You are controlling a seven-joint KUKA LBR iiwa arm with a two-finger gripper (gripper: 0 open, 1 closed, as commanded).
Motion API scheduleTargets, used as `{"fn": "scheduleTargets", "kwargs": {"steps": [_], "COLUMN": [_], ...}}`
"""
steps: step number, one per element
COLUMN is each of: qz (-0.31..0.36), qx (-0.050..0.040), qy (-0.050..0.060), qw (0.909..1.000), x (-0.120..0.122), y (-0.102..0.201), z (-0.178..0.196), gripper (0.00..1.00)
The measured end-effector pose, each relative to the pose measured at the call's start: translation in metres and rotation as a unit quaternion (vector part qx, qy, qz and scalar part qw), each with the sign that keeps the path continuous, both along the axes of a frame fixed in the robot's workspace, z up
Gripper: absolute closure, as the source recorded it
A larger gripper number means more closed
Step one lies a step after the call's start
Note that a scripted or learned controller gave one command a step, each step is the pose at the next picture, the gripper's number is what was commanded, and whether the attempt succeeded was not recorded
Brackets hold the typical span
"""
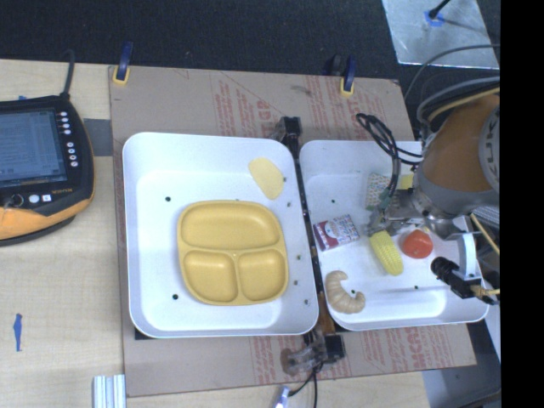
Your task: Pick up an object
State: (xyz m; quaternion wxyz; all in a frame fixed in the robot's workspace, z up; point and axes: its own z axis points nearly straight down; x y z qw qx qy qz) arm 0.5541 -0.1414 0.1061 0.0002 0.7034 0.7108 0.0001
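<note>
My gripper [393, 213] hangs low over the right-hand shallow white plastic bin [340, 155], near the middle of its right half, with the grey arm and its orange band [455, 147] crossing the bin's right edge. I cannot tell how my gripper is set: the wrist hides it from above.

Nothing appears lifted yet. A yellow plastic corn cob [386, 252] lies on the bin floor just below my gripper, and a round red tomato-like toy [416, 244] sits just beside it toward the right edge. A small red-and-white printed packet [336, 231] rests near the bin's left edge, and a tan curled croissant-shaped toy [345, 291] lies in the near left corner.

The left-hand white bin [144, 228] carries a yellow three-compartment plastic tray [231, 252] at its centre and a pale yellow oval piece [266, 178] toward its far right corner.

By my reading the pick is at the reaching stage: closing on an object and raising it clear are still to come.
</note>
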Motion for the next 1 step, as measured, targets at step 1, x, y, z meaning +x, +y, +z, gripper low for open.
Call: {"fn": "scheduleTargets", "kwargs": {"steps": [1], "qz": [-0.003], "qx": [0.0003], "qy": [0.002], "qw": [1.0], "x": [0.0245], "y": [0.0671], "z": [0.086], "gripper": [1.0]}}
